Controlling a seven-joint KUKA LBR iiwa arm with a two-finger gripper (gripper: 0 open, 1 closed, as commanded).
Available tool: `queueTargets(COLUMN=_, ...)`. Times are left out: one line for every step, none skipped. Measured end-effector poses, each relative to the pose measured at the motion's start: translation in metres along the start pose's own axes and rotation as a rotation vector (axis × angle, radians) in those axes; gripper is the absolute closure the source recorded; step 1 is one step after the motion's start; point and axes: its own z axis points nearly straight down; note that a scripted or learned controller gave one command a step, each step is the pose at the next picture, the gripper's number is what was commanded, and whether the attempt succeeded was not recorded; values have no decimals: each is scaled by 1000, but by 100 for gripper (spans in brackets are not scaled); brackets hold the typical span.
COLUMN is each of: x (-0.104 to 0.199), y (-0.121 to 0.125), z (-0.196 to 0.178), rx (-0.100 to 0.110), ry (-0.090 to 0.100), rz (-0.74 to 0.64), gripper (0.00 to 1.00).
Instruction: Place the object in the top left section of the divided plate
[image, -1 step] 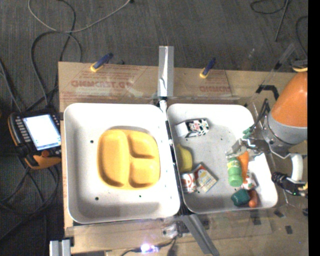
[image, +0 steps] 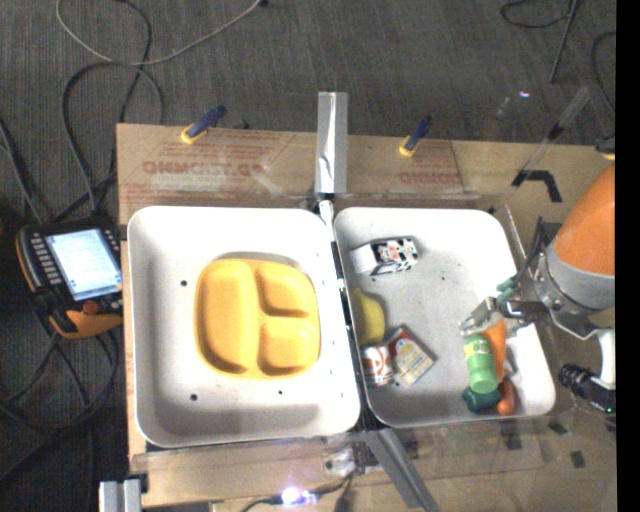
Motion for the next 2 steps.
queueTargets(x=34, y=80, z=26, rx=-2, ry=-1, rz=-158, gripper=100)
queueTargets(x=32, y=84, z=91, rx=0, ry=-2, rz=-67, gripper=100)
